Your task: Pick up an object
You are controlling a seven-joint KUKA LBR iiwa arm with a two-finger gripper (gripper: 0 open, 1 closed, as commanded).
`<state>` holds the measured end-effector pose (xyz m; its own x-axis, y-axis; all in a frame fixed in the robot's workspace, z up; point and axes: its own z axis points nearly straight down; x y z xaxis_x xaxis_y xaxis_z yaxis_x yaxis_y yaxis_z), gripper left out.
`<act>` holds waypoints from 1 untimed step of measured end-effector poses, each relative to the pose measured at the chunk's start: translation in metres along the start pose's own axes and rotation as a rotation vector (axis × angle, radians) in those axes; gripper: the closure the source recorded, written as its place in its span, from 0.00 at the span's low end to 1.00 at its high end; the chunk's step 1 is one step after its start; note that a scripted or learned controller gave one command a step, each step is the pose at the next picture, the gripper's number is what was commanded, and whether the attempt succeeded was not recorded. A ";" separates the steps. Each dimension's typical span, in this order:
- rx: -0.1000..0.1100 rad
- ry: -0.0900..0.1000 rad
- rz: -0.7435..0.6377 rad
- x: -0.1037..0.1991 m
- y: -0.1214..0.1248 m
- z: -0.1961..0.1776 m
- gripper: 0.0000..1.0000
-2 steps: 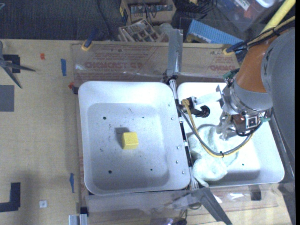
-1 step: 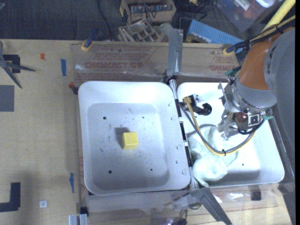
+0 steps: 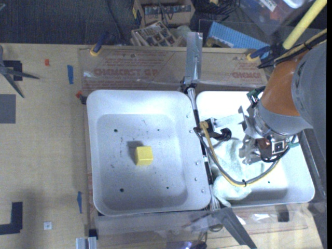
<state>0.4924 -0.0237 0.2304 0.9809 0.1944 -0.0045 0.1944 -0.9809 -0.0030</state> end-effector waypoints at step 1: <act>0.000 -0.001 0.003 0.000 0.002 -0.009 1.00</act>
<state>0.4928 -0.0257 0.2398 0.9815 0.1916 -0.0051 0.1915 -0.9815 -0.0032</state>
